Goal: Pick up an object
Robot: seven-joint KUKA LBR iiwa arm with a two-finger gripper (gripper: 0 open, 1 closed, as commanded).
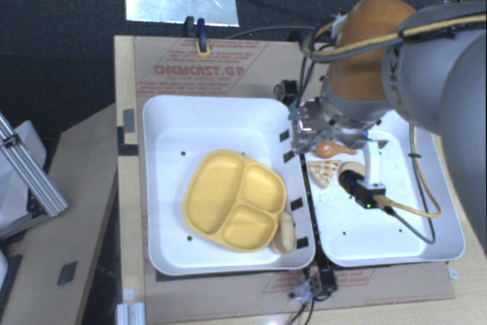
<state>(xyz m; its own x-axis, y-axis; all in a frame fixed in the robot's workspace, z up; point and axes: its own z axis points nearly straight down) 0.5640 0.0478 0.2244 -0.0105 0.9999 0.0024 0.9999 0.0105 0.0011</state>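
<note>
Left bin (171, 164): yellow divided plate (236, 199), beige piece (284, 232) at its right edge.
Right bin (426, 240): shell-like piece (323, 173), orange piece (335, 150).
Gripper (319, 135): low over right bin.

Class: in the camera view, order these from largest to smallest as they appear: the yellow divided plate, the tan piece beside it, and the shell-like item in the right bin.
1. Yellow divided plate, clearly largest.
2. Tan piece and shell-like item look alike in size; unranked.
</note>
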